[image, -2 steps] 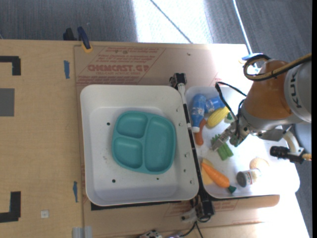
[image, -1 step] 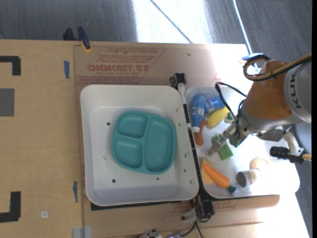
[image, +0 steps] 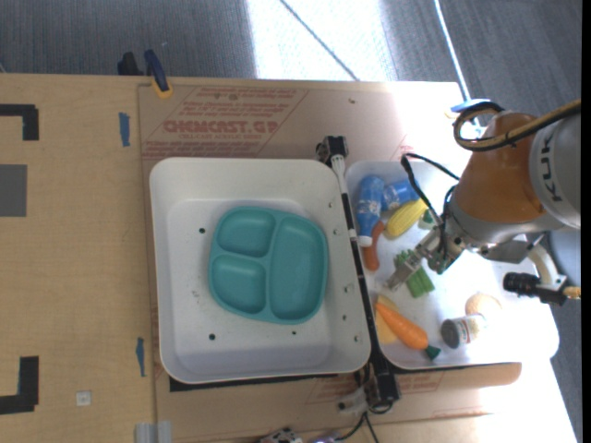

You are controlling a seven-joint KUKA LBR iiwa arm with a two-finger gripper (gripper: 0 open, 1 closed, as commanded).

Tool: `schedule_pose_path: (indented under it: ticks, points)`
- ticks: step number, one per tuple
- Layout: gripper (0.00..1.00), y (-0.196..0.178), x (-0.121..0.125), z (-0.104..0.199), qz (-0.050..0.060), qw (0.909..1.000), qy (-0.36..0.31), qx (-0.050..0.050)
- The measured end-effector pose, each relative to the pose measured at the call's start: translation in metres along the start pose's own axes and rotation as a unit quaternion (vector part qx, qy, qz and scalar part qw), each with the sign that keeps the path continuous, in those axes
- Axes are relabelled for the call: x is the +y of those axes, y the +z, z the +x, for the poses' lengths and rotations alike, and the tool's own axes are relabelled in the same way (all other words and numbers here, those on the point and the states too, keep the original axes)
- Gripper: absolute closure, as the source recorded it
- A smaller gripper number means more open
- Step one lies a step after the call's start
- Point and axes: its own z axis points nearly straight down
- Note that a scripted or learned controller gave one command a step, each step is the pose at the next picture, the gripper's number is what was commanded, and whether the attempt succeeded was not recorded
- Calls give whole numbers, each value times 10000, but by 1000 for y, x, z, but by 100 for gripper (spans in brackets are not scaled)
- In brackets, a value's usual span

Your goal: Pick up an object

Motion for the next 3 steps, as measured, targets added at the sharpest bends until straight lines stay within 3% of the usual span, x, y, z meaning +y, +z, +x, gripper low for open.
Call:
schedule_pose_path:
  ticks: [1, 2, 3]
  points:
    - [100, -11, 1, -1, -21, 10000, 6, -26]
    - [100, -1, -16, 12, -12, 9734, -2291, -17]
    - [0, 0, -17, 12, -5, 9734, -2292, -7]
